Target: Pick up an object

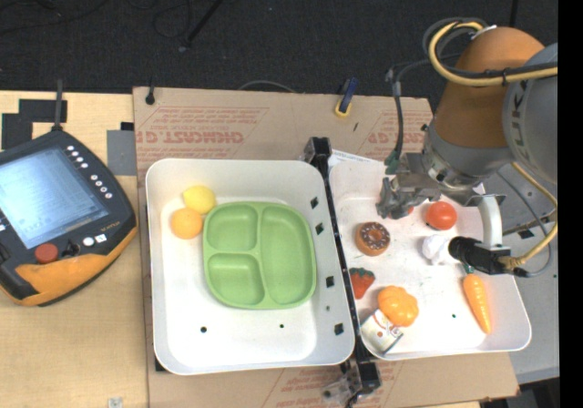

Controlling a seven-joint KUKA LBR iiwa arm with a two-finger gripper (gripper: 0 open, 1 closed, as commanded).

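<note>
Donut [372,238] = likeliest pick, my guess. It lies flat in right bin [439,315], mid-left of the floor, just below-left of gripper [397,204]. Gripper sits over the bin's upper middle, btw donut and tomato [441,215]; both are near it, neither clearly under it. Claw state: can't tell, the wrist blocks the view. Nothing seen held.

Risks, judged from layout:
- Aim: gripper looks centred on bare floor btw the 2 items, so a straight drop prob. closes on nothing.
- Donut is low and flat, so claw may skid over the top or nudge it w/o grip. It must go nearly to the floor, so a floor strike is poss.
- Tomato is round and could roll or squirt out toward carrot [477,301] if pinched off-centre.
- Donut is near black divider [332,242] btw bins; a leftward push could jam it vs that wall.
- Strawberry [362,282], orange pepper [398,305], can [380,331] sit lower down, apart from donut, so low double-grab chance.

Left bin [173,324] w/ green tray [259,254] is well apart, no risk.
</note>
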